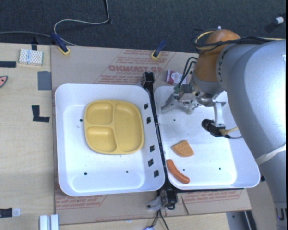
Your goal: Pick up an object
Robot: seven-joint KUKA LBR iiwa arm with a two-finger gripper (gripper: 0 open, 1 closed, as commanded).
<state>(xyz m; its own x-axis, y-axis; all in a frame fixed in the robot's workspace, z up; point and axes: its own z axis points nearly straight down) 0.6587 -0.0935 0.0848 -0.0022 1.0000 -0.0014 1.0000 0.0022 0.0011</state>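
Observation:
In the right bin [230, 176] lie a tan toast-shaped piece [183, 149] and an orange-red sausage [177, 171], the sausage close to the front left corner. My gripper [179, 105] hangs over the back left part of that bin, well behind the toast piece. Its two metal fingers [167, 104] stand spread apart, open, with nothing between them. The left bin [67, 176] holds a yellow divided plate [114, 126].
The grey arm with its orange band [209, 61] covers the right bin's back right part. A small packet [172, 76] lies on the cardboard behind the bins. A black divider with clips [152, 128] runs between the bins. Cables and clamps lie at the back.

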